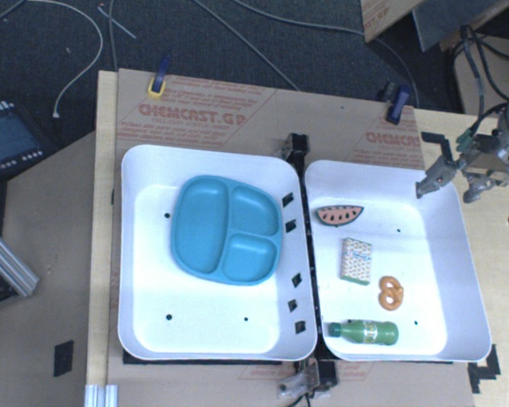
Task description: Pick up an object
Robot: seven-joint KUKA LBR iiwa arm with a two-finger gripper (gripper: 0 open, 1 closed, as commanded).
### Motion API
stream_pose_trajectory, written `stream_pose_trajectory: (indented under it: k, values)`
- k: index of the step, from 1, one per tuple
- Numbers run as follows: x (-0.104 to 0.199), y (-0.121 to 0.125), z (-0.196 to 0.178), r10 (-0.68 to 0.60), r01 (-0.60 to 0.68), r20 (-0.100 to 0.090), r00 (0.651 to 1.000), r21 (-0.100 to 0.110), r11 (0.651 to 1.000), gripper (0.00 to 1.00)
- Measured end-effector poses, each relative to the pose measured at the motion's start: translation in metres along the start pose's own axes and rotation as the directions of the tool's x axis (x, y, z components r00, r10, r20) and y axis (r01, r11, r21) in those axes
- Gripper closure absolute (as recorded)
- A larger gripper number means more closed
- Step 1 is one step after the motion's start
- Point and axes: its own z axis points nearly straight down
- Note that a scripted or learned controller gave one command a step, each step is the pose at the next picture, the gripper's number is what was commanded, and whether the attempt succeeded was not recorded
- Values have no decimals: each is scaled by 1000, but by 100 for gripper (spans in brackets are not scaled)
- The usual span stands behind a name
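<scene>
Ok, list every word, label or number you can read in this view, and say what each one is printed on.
"CHEMCAST GP", faded red print on the brown board behind the left bin; the last letters are faint.
The same red print repeats on the board behind the right bin, partly cut off.
Smaller red lines beneath both: too blurred to read.
Green bottle label: too small to read.
Patterned packet: no legible text.
</scene>
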Motion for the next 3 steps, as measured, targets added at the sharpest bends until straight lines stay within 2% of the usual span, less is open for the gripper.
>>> stream_pose_trajectory:
  k: [1, 2, 3]
  values:
    - [1, 2, -8, -3, 3, 3, 1000, -14, 1000, 0]
    - [6, 5, 35, -4, 4, 1, 1000, -8, 1000, 0]
    - [-3, 3, 93, -2, 2, 1, 1000, -7, 1000, 0]
